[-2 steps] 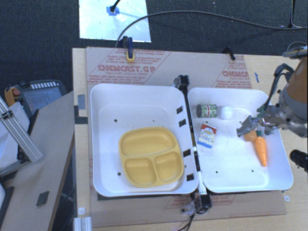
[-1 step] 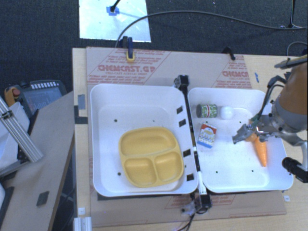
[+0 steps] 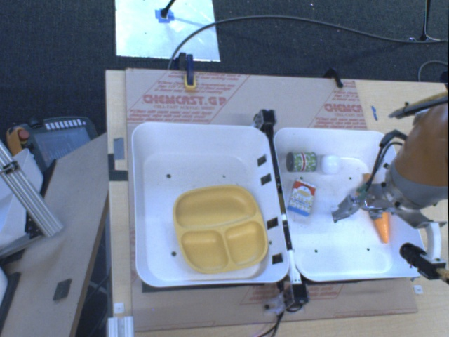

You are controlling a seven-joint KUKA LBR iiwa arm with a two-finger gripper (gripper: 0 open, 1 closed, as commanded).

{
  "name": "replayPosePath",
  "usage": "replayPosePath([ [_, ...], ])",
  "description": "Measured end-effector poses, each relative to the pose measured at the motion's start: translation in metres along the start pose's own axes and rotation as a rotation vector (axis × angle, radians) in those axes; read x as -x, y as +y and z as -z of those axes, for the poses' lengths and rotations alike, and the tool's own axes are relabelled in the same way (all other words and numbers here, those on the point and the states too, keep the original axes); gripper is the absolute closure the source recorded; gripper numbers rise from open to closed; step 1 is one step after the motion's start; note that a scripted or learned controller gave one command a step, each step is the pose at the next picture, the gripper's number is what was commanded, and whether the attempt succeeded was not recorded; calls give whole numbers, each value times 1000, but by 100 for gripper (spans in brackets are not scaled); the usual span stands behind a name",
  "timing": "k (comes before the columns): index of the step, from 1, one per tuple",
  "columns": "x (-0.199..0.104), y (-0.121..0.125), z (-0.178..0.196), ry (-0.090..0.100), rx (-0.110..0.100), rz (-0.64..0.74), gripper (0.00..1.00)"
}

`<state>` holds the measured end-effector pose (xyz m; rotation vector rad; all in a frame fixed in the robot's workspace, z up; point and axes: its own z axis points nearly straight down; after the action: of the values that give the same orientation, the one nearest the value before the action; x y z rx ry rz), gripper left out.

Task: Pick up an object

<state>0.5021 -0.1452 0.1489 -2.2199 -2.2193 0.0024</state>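
Nearest the camera, the left bin [image 3: 158, 160] holds a yellow divided plate [image 3: 219, 227], lying flat and well apart from the action. In the right bin [image 3: 337, 253], the gripper [image 3: 346, 210] hangs low over the floor on the end of the arm [image 3: 421, 161], pointing left; from this angle I cannot tell whether it is open or closed, and nothing shows in its grasp. Just right of it, partly under the wrist, lies an orange carrot [image 3: 382, 227], tip toward the camera. Just left of the tip, near but apart, a small box [image 3: 302, 197] lies flat beside the wall between the bins. Farther back, a can [image 3: 302, 161] lies on its side with a white lump [image 3: 330, 164] touching or nearly touching its end. The box looks like the likeliest pick: probably light and stiff, but thin card that may crush, so it is best pinched across its narrow width. Its nearness to the wall could crowd one side of the grasp. The carrot seems toy-like, light and tapered, and may slip unless taken at the thick end. The can, being on its side, could roll away when touched.
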Motion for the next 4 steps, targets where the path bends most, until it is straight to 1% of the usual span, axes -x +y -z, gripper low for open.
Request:
replayPosePath([
  [1,4,-2,-62,1,-1,1,0],
  [2,4,0,-48,-2,6,2,100],
  [3,8,-6,0,-2,8,0,100],
  [4,11,-14,58,-3,10,3,100],
])
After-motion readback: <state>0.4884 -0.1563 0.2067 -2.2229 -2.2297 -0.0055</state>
